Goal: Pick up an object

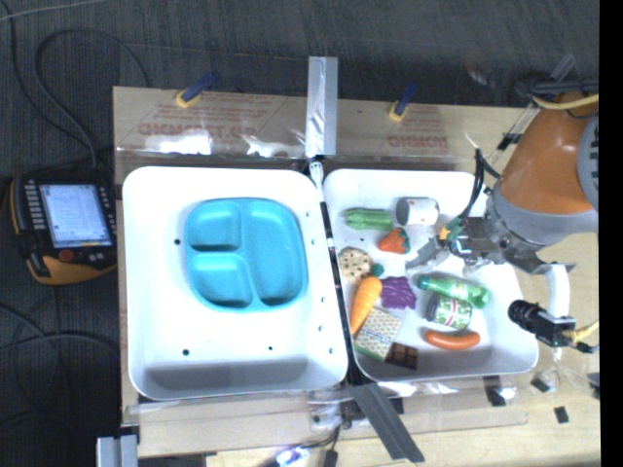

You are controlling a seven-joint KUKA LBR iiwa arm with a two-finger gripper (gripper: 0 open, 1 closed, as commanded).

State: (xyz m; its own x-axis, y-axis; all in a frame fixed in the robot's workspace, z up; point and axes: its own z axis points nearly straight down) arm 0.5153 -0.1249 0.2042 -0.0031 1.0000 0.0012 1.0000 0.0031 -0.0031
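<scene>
The right bin (506, 358) holds several toy foods. There is a green vegetable (368, 219), a grey-white can (417, 210), a small orange-red piece (392, 242), a cookie (354, 260), a carrot (364, 302) and purple grapes (397, 293). Further right lie a green bottle (454, 287), a green can (450, 311) and a red sausage (453, 339). My gripper (434, 249) hangs low over the bin's middle. It sits between the grey-white can and the green bottle, just right of the orange-red piece. Nothing shows held in it.
The left bin (156, 358) holds a blue divided plate (243, 251). A waffle-like cracker (380, 329) and a brown chocolate piece (402, 356) lie at the right bin's front. The arm's orange band (550, 159) stands over the right bin's far right side. A handheld pendant (63, 224) lies left of the bench.
</scene>
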